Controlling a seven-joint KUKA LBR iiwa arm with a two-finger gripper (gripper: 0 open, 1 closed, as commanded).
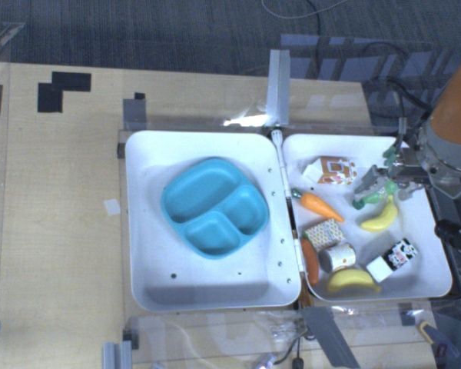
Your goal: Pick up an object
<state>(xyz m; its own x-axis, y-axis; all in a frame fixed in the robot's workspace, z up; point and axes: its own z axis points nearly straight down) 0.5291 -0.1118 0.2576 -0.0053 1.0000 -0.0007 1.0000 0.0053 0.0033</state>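
Counter (54, 206): pale wood, black markers.
Floor (138, 21): dark carpet, loose cable (292, 2).
Tool (375, 189): spread over right bin (438, 275), pinching nothing.

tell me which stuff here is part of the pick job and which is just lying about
Job: claw; right bin with bananas, carrot, can, cow box, carton.

Lying about: blue plate in left bin; cable; black marks.

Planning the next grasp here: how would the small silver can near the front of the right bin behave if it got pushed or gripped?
The can seems to lie on its side, so a push would probably roll it. Its shiny metal skin looks smooth, likely slippery. The banana and carrot crowd it, so it may jam.
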